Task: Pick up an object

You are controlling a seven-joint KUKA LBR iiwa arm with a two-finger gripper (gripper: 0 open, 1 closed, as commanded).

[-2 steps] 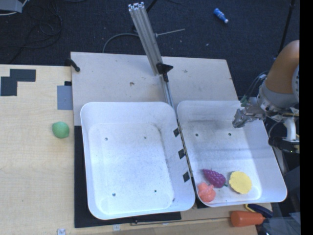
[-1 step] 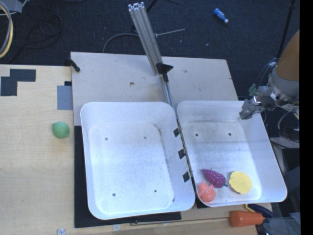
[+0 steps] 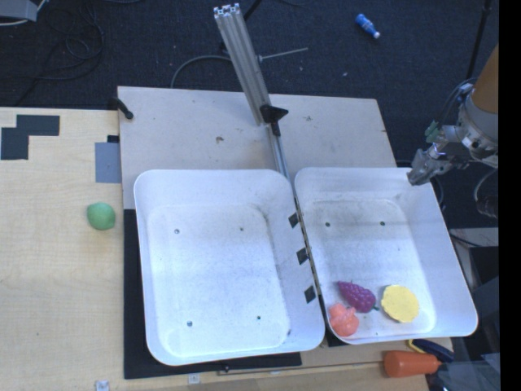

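The gripper (image 3: 425, 169) is being held above the far right corner of the right bin (image 3: 456, 300); whether it is clenched or released cannot be told. The purple grapes (image 3: 356, 296), yellow disc (image 3: 400, 303) and orange piece (image 3: 344, 320) are lying well below it, clustered. A neighbour is likely being nudged if the descent is misjudged.
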